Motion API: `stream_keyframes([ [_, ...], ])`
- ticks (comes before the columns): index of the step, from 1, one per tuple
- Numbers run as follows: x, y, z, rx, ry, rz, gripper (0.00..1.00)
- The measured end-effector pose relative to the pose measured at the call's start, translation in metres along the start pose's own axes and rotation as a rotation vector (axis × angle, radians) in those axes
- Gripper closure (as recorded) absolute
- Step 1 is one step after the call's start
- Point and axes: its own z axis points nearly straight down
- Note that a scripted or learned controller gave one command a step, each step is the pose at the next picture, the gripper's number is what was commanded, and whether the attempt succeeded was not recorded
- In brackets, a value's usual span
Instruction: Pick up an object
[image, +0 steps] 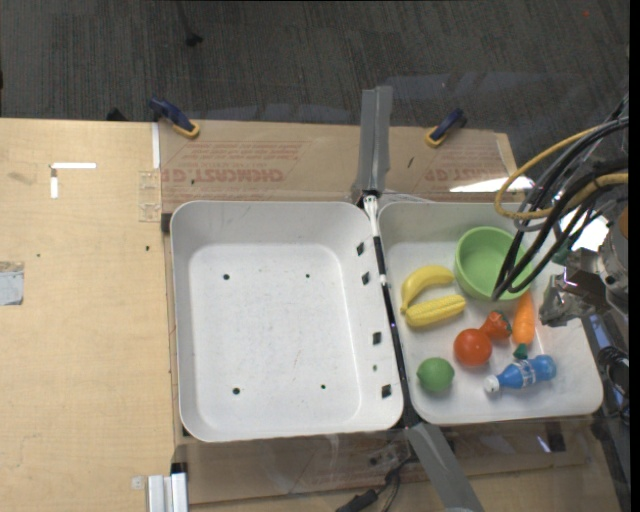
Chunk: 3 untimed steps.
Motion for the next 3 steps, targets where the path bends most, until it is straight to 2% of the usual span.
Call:
stream_keyframes([
  [1, 0.043, 0.011, 0.144, -0.002, 0.001, -0.585, 1.00],
  [2, 0.009, -0.003, -0.005, -0.003, 0.001, -0.901, 1.00],
  [3, -0.056, 0.025, 0.138, -0.014, -0.006, -1.266, 1.00],
])
